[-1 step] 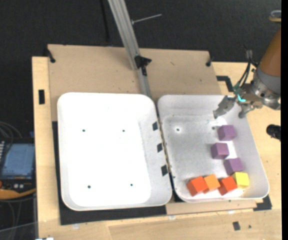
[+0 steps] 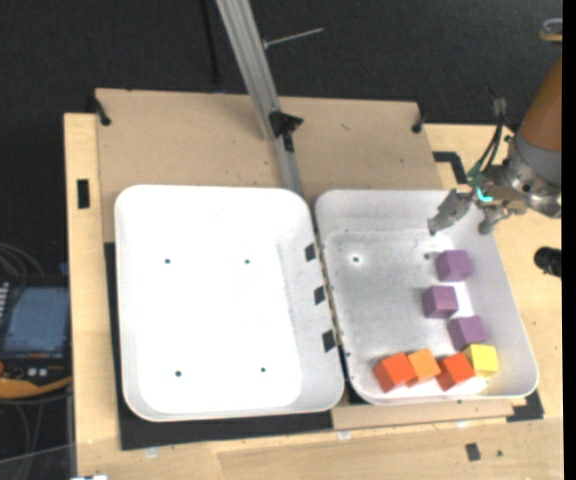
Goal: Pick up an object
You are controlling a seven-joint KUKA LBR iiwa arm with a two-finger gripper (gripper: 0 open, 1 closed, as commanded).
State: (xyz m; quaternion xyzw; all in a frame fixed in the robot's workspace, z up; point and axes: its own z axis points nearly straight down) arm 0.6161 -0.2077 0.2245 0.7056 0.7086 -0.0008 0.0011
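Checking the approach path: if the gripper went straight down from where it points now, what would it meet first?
Probably the topmost purple block, just below the gripper in the right bin; depth is unclear, so it may meet bare floor beside it.

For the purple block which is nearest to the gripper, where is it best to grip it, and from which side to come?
Probably from straight above, closing on two opposite flat sides of the top purple block. It sits flat in the right bin, apart from the next purple block, so there seems room around it. The gripper hovers just above and beside it, with fingers spread.
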